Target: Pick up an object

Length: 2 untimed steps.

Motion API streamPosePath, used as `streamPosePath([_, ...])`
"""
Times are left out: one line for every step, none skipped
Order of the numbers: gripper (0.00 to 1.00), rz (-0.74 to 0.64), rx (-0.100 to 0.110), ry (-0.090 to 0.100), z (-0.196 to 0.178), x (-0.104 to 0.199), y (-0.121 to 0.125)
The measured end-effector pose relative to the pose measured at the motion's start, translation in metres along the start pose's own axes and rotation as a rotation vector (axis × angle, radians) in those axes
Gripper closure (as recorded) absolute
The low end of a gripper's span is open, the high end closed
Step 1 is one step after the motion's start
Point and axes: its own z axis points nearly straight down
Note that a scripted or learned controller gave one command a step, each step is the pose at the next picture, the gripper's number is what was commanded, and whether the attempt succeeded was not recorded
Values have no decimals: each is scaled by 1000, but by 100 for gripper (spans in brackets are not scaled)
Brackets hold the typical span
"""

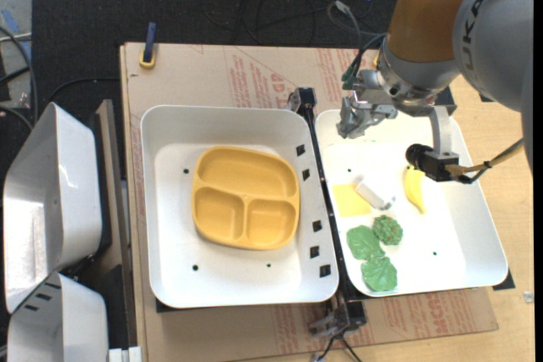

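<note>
Grey claw [355,125] hangs at twelve o'clock of right bin [475,258] | grip state: cannot tell | nothing seen lifted | banana [414,189], white piece [373,193], green pieces [373,250] lie below toward six | picking apparently all left

Place: robotics lab bench.
Arm [475,21]: grey and orange industrial arm at 2 o'clock.
Floor: dark carpet with loose cables [280,4] at 12 o'clock.
Bench top: cardboard sheet [229,72] under two white bins [157,182].
</note>
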Motion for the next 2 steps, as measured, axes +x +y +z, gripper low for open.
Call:
streamPosePath([100, 0, 0, -1, 0, 52, -9])
streamPosePath([100, -1, 1, 0, 10, 112, -20])
